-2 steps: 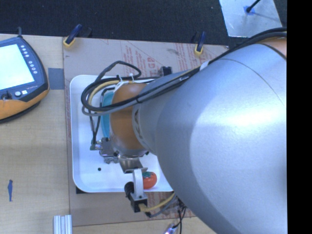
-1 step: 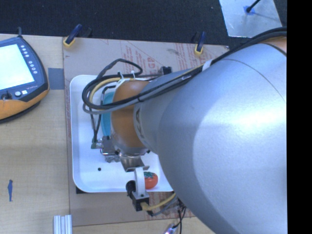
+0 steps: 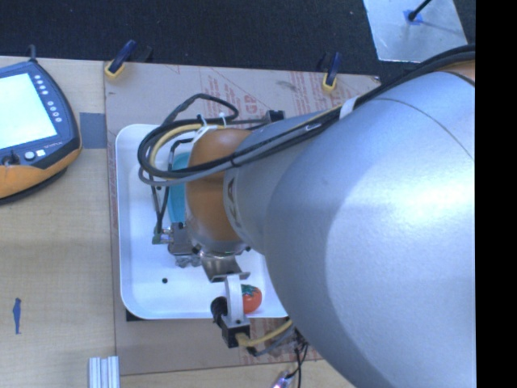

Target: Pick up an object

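Note:
My arm reaches in from the right and covers most of both bins. Its orange band (image 3: 212,186) hangs over the left bin (image 3: 137,289), and the gripper (image 3: 179,242) points down below it, close above the bin's white floor. A small orange-red thing with a green spot (image 3: 252,299) lies at the bin's front edge, just right of the wrist bracket and apart from the gripper. A tiny dark speck (image 3: 165,280) sits on the floor in front of the gripper. Something teal (image 3: 177,192) shows beside the band; I cannot tell what it is.
A handheld control pendant (image 3: 32,132) lies on the bench at the far left. Two clamps (image 3: 119,60) (image 3: 329,71) hold the brown board at its back edge. Cables (image 3: 174,128) loop above the wrist over the bin's back.

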Controlling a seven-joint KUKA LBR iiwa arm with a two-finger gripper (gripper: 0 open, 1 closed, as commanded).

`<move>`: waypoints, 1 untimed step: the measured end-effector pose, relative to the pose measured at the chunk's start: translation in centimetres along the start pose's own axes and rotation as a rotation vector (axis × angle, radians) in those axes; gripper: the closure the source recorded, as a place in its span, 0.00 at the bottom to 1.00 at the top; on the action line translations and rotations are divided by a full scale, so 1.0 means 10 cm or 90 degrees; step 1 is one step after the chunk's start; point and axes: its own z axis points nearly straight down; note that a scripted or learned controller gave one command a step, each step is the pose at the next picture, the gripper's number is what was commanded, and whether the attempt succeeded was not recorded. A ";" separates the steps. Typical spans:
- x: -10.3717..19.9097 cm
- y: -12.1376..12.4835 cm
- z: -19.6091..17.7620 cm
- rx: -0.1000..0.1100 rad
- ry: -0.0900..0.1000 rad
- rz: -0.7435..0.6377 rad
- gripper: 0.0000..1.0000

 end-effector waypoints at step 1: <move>-0.01 0.00 -0.10 0.000 -0.001 -0.002 1.00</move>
